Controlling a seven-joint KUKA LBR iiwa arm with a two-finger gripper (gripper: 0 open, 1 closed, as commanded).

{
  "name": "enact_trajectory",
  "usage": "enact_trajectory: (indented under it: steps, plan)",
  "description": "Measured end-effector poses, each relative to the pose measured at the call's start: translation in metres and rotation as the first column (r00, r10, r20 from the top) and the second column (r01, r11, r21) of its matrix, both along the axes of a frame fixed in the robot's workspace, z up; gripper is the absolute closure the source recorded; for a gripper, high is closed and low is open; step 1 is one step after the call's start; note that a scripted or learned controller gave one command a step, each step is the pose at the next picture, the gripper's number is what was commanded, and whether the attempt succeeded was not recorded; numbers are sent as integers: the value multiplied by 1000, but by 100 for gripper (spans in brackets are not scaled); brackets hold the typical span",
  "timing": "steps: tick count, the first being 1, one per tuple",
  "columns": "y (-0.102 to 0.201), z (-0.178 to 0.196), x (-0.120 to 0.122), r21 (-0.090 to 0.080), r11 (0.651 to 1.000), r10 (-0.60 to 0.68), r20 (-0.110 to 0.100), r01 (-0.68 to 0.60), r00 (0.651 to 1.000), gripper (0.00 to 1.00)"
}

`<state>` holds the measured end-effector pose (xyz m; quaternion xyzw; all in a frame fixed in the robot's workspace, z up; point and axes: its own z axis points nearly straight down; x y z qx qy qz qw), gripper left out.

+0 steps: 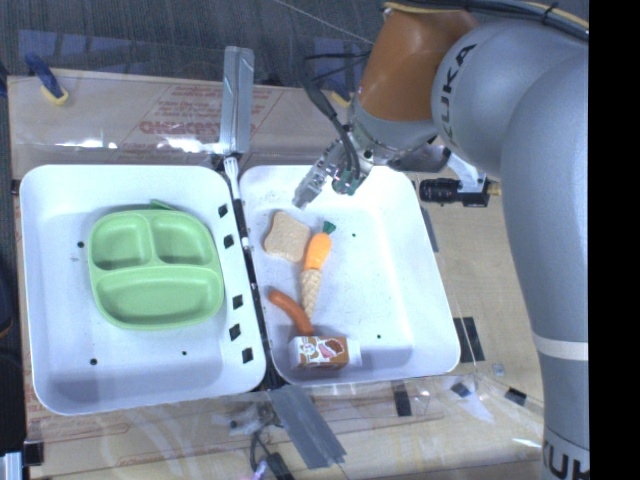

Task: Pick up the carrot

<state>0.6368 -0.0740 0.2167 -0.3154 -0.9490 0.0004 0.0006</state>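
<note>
Foreground first: a small carton (321, 350) is seen lying against the near wall of the right bin (400, 298), with a sausage (291, 310) just behind it and an ice-cream cone (311, 287) beside that. Next, the carrot (318, 249) is found untouched on the bin floor, orange body angled and green top pointing away, tip meeting the cone and a slice of bread (287, 236) just to its left, while a green divided plate (156, 268) is seen in the left bin (50, 268). Farther back, the tool (322, 182) is poised above the bin's far edge, apart from the carrot and gripping nothing, though whether it is spread or pressed together cannot be told.
</note>
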Motion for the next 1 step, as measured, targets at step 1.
enact_trajectory:
  steps: [1]
  plan:
    - [5,-25,10,-1,961,-278,-4,278,961,100]
